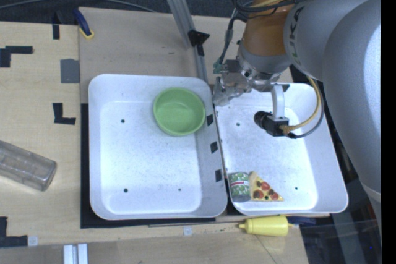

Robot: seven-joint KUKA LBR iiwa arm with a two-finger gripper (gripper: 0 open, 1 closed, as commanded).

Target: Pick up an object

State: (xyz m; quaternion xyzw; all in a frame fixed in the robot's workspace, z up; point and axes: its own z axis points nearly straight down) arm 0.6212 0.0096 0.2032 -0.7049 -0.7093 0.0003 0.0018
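A green bowl [179, 111] sits upright in the left bin [111, 157], near its back right corner. In the right bin [309, 188] a small green can [239, 186] and a toy pizza slice [265, 189] lie side by side at the front left corner. My gripper [228, 92] hangs over the back left corner of the right bin, next to the divider between the bins and just right of the bowl. Nothing shows between its fingers.
A yellow bottle [267, 225] lies on the bench in front of the right bin. A clear plastic container [25, 166] rests at the far left. A grey metal pole [179, 9] slants down to the bins' back edge. The big grey arm fills the right side.
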